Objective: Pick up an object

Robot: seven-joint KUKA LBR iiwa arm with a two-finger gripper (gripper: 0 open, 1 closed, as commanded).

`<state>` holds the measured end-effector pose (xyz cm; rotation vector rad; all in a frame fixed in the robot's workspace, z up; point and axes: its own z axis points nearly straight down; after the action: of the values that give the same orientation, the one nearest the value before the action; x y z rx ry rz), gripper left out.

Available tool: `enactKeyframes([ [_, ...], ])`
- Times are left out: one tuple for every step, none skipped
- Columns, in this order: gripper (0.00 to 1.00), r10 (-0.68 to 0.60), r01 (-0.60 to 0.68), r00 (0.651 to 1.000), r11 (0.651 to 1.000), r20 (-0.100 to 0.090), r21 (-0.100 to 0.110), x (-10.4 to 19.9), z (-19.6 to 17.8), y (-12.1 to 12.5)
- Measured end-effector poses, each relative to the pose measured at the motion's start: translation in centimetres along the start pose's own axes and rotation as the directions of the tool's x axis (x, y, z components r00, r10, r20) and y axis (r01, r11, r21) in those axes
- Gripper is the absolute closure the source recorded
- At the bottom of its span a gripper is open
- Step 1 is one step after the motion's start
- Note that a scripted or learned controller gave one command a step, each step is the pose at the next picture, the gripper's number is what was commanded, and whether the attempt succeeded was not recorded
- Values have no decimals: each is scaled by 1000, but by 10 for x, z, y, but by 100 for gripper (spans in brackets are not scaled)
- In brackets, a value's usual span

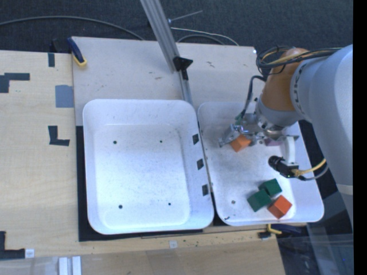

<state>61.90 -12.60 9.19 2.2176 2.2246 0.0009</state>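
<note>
My gripper [243,134] hangs over the upper middle of the right bin [229,171], at the end of the grey arm that comes in from the right. An orange block [241,144] shows directly under the gripper's tip, its upper part covered by the gripper. Whether the block is gripped or just lying on the bin floor is not visible. Two green blocks [264,193] and another orange block [279,206] lie together in the bin's lower right corner, well apart from the gripper.
The left bin [137,165] lies beside the right one, their rims meeting near the middle. A slanted metal rail [163,30] runs down to the bins' top edge. Black cable [284,168] loops off the wrist over the right bin.
</note>
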Motion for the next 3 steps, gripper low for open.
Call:
enactKeyframes([
  [100, 0, 0, 1000, 1000, -1, 4, 0, -9, -2],
  [100, -5, 5, 1000, 1000, -2, -6, 77, -105, 8],
  [100, -7, 7, 1000, 1000, -4, 3, 166, -123, -29],
])
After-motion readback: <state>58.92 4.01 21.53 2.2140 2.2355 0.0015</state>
